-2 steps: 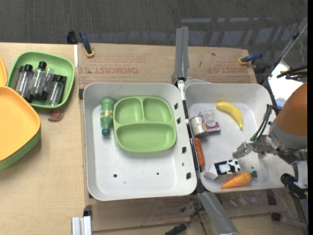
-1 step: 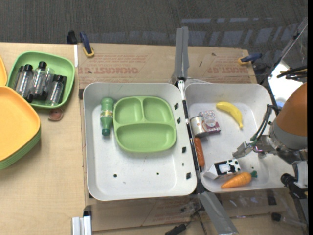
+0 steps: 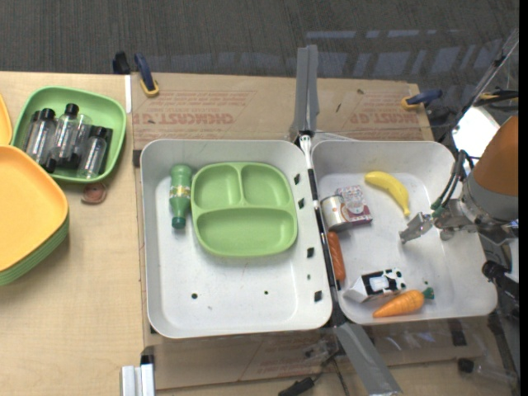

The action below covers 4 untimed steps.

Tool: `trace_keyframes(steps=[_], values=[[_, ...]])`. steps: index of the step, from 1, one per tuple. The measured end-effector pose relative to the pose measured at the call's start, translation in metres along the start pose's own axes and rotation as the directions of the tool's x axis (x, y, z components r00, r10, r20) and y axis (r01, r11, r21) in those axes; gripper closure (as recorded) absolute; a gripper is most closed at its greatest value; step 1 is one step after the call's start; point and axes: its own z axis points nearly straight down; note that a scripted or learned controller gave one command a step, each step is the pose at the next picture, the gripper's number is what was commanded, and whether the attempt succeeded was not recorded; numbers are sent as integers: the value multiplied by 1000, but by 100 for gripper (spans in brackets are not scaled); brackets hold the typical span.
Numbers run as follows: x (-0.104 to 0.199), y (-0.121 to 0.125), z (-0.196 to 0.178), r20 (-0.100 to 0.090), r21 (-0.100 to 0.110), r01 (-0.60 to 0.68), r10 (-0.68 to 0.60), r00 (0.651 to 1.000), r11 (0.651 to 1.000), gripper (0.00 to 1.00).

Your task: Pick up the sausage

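The sausage (image 3: pixel 336 256) is a slim red-orange link lying lengthwise against the left wall of the right bin (image 3: pixel 462 299), just below a small metal can (image 3: pixel 332 210). My gripper (image 3: pixel 417 226) hangs over the right half of that bin, well to the right of the sausage and slightly farther back, with bare bin floor between them. Nothing is visible in the gripper. The arm's orange band (image 3: pixel 503 159) rises at the right edge.
The right bin also holds a banana (image 3: pixel 391 190), a small packet (image 3: pixel 353 204), a carrot (image 3: pixel 400 303) and a black-and-white item (image 3: pixel 381 283). A green divided plate (image 3: pixel 244 209) and a green bottle (image 3: pixel 180 194) lie in the left bin.
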Motion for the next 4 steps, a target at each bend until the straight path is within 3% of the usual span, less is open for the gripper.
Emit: trace_keyframes(steps=[1,2,3,4], values=[[-1,0,-9,4,1,3,-3,1000,1000,100],[-10,-29,-34,7,-1,-380,380,925,925,100],[30,-17,1,7,0,-704,704,710,710,100],[1,-59,0,6,0,-581,581,814,814,100]])
